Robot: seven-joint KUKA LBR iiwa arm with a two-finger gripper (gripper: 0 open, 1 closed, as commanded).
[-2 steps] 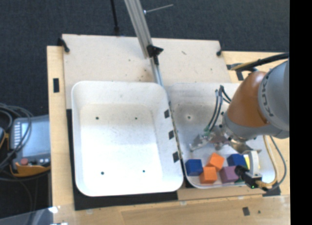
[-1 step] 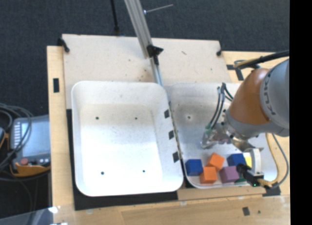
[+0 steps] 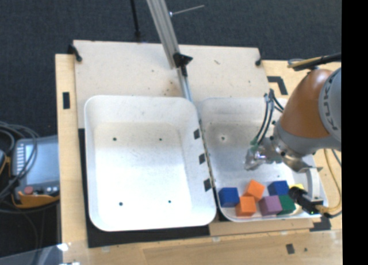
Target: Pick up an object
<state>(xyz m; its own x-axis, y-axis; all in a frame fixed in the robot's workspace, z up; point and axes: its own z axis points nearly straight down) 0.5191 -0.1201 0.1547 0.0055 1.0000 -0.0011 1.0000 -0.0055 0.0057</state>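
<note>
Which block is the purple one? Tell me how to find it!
Look in the right bin, at the heap of blocks in its near corner. The purple block sits in the front row, between an orange block and a green block.

Wooden bench (image 3: 66,143) carries two white bins: left bin (image 3: 144,106), right bin (image 3: 230,108), side by side, touching.

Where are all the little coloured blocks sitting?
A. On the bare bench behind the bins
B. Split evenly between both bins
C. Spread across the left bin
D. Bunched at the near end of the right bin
D: the blue block, orange blocks and purple block cluster together at the near end of the right bin.
</note>
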